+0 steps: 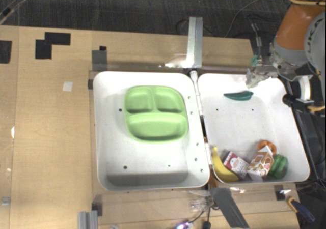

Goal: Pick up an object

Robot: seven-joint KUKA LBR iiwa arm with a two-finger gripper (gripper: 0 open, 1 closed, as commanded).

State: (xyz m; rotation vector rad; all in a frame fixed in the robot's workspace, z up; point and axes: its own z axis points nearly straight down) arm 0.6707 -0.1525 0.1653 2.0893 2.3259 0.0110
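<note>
The right bin [285,121] holds a dark green, pod-shaped object [238,95] lying alone near its far edge. In its near right corner sits a cluster: a yellow banana [221,168], a small red and white carton [235,163], a second carton [260,165], an orange ring-shaped item [266,147] and a round green item [278,166]. My gripper [253,76] hangs over the far right part of this bin, just up and to the right of the dark green object and apart from it.
The left bin [109,167] carries a light green divided plate [154,112] in its middle. A metal post [195,42] rises behind the ridge between the bins. The arm's orange band [295,24] and cables crowd the far right.
</note>
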